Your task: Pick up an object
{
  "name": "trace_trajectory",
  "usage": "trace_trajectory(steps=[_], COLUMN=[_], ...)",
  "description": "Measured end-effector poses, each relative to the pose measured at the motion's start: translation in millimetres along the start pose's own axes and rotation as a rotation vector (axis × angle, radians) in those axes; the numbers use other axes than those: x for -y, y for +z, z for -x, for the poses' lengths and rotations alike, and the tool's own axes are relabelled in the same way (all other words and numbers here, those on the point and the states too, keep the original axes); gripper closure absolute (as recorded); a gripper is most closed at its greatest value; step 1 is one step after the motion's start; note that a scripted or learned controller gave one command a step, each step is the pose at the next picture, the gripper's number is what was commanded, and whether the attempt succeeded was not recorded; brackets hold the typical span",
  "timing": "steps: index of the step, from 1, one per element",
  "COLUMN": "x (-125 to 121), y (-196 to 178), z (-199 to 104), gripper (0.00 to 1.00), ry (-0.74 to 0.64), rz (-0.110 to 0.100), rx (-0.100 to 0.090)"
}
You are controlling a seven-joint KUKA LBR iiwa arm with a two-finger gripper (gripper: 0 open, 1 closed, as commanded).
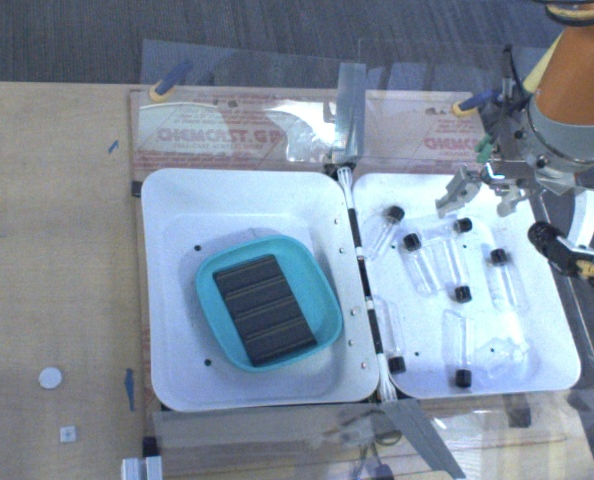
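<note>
My end effector [482, 183] hangs over the top edge of the right bin [567, 363]; I can't tell its state, and nothing visible is held. Clear vials with black caps [422, 258] lie scattered flat in that bin, likely the pick targets and nearest my reach. The left bin [167, 268] holds a teal tray [317, 288] carrying a dark ribbed block [264, 308], seated flat. All sits on the worktop [47, 218].
</note>
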State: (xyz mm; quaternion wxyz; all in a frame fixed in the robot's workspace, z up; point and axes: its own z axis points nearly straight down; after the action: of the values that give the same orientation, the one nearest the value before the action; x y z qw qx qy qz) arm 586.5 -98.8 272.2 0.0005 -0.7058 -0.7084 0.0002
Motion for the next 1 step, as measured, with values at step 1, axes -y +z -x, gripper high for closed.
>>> trace_trajectory(steps=[1], x=[-0.1], y=[148.7], z=[24.1], gripper=[0.0], ry=[-0.052], rz=[0.0], rx=[0.0])
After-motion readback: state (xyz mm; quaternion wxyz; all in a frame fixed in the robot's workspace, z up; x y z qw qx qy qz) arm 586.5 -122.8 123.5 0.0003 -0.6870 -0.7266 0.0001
